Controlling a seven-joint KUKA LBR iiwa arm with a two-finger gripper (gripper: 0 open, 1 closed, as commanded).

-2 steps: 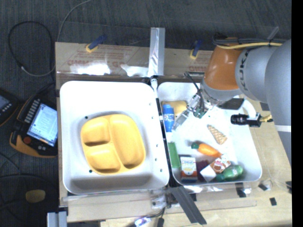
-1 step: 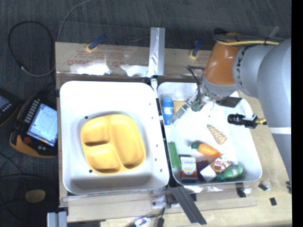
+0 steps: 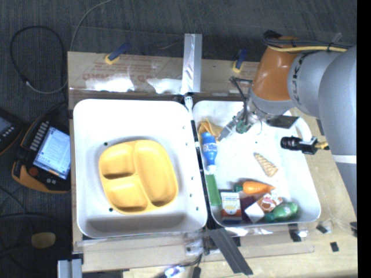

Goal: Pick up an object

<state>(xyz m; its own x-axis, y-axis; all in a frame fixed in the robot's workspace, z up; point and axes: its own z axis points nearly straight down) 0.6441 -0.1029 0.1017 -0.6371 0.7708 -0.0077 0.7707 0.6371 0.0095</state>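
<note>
**My gripper low over the right bin's far end, nothing visibly in it**

My arm (image 3: pixel 307 86) comes in from the right, orange band above the wrist, and my gripper (image 3: pixel 239 124) hangs over the far part of the right bin (image 3: pixel 307 181), near its far-left corner. Whether the gripper is released or clenched I cannot tell: too small and blurred at the tip. I see no object in it.

Right bin contents:
- Blue-and-white bottle (image 3: pixel 208 151) lies along the left wall, about midway down, just beside the gripper's near-left side but apart from it.
- Orange-yellow item (image 3: pixel 204 127) at the far-left corner, just above the bottle; shape unclear.
- Green stick-like piece (image 3: pixel 212 190) along the left wall, just below the bottle.
- Tan cone-shaped piece (image 3: pixel 266 164) lies alone on the bin floor, towards the right wall, well clear of the gripper.
- Toy carrot (image 3: pixel 257 186) sits near the near edge, middle.
- Cluster along the near edge: small carton (image 3: pixel 230 202) at the near-left corner, a red-and-white packet (image 3: pixel 268 203) beside it, a green item (image 3: pixel 285 211) at the near-right corner. These touch or overlap each other.

Left bin (image 3: pixel 87 120) holds a yellow divided tray (image 3: pixel 138 173), three compartments, sitting about centre.

A black handheld pendant (image 3: pixel 49 152) with a lit screen lies off the bench, left.
</note>
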